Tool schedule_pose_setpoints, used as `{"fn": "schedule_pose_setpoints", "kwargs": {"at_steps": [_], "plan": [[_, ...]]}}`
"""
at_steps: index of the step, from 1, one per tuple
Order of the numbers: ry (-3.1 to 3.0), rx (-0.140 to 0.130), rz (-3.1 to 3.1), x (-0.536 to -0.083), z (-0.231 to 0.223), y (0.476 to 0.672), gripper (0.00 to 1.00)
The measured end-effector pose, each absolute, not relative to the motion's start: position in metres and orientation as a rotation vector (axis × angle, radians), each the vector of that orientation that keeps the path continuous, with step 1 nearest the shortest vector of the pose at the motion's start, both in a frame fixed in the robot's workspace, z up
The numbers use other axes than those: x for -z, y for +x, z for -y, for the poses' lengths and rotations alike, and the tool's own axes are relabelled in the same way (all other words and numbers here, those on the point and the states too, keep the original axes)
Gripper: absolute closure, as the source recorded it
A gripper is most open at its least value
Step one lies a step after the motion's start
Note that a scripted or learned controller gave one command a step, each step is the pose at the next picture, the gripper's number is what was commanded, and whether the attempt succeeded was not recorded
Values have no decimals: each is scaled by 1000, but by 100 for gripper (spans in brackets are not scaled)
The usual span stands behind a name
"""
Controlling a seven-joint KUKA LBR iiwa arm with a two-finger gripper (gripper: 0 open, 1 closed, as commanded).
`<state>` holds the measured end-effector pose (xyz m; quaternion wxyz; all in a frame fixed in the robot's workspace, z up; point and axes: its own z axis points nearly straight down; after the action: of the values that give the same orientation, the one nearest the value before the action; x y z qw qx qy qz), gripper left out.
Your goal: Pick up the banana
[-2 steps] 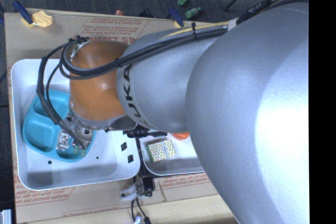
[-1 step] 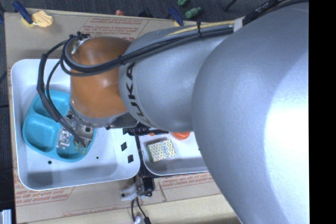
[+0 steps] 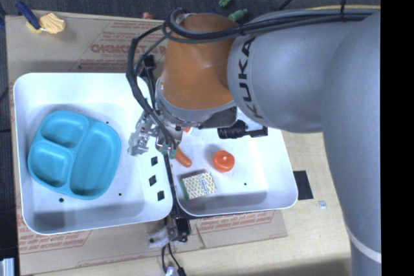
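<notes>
The bulky grey KUKA arm (image 3: pixel 310 74) took up most of the right side, its wide orange band (image 3: pixel 194 68) hanging over the seam between the bins, with black cables (image 3: pixel 134 68) looped down its left flank. Beneath everything lay a brown printed cardboard sheet (image 3: pixel 97 42). The shallow white left bin (image 3: pixel 19 139) held a turquoise plastic tray with three compartments (image 3: pixel 74 155), lying flat toward the bin's left side. The shallow white right bin (image 3: pixel 278 168) was partly covered by the arm. The metallic two-finger gripper (image 3: pixel 143 139) hung just left of the wall between the bins, near the tray's right edge; whether it was spread or clamped could not be made out, and nothing was seen held in it. In the right bin's bare part lay a small flat packet with a speckled pattern (image 3: pixel 199 185), a round orange lidded piece (image 3: pixel 223 161) and, just left of it, a short orange stub (image 3: pixel 184 157). No long yellow curved shape could be picked out, so where the banana lay could not be told; it may have been under the arm.
</notes>
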<state>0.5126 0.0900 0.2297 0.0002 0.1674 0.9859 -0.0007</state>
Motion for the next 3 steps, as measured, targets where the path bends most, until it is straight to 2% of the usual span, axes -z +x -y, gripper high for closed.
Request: {"fn": "schedule_pose_setpoints", "kwargs": {"at_steps": [1, 2, 3], "plan": [[275, -1, -3124, -413, -133, 559, 100], [406, 4, -3117, -322, -69, 578, 100], [781, 3, -3044, -286, 6, 612, 100]]}}
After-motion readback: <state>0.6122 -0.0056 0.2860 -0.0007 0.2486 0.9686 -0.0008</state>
